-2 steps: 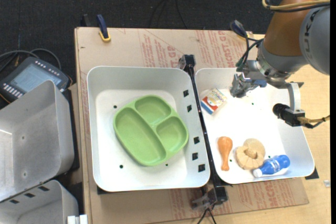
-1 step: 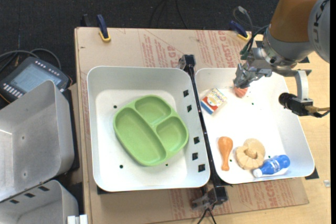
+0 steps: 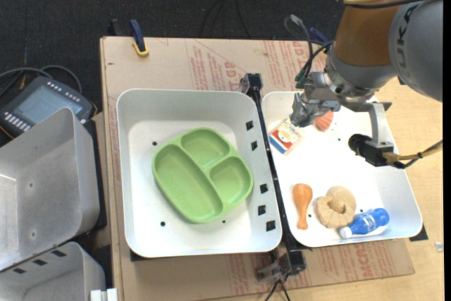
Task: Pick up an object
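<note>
A: The jaws hang low in the right bin, by the small carton at its left wall. Open or shut?

B: Can't tell. It looks light, thin-walled, crushable: take it across its flat sides, gently

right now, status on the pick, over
Gripper low in right bin, over small carton. Nothing seen held. Drumstick, pretzel, bottle lie apart, near front. Green tray in left bin.

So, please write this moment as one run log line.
claw: right bin, over small carton | grasp: unclear | green tray: left bin
</note>
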### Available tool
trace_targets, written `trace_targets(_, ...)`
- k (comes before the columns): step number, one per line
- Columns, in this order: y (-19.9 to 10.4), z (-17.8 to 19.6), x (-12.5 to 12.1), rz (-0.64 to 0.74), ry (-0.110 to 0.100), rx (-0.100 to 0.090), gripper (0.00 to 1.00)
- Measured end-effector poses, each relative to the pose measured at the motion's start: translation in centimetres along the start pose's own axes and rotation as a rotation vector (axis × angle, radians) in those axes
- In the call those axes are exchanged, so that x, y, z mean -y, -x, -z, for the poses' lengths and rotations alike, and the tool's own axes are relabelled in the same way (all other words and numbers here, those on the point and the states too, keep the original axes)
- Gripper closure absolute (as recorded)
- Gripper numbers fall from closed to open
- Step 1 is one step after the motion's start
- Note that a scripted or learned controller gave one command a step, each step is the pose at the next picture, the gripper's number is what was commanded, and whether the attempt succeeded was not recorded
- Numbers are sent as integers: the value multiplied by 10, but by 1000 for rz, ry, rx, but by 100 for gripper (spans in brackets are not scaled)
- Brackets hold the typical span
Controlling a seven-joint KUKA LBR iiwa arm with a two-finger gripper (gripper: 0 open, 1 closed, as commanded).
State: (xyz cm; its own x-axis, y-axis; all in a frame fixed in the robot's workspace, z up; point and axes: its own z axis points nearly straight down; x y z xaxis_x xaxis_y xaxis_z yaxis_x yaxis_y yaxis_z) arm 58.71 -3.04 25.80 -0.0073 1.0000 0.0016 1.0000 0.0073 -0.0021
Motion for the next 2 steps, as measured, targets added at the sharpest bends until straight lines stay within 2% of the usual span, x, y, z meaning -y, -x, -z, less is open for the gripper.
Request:
trace_targets(1, -56, -17, 6, 1, -1, 0, 100)
trace_targets(2, -115, -12, 16, 1, 2, 0, 100)
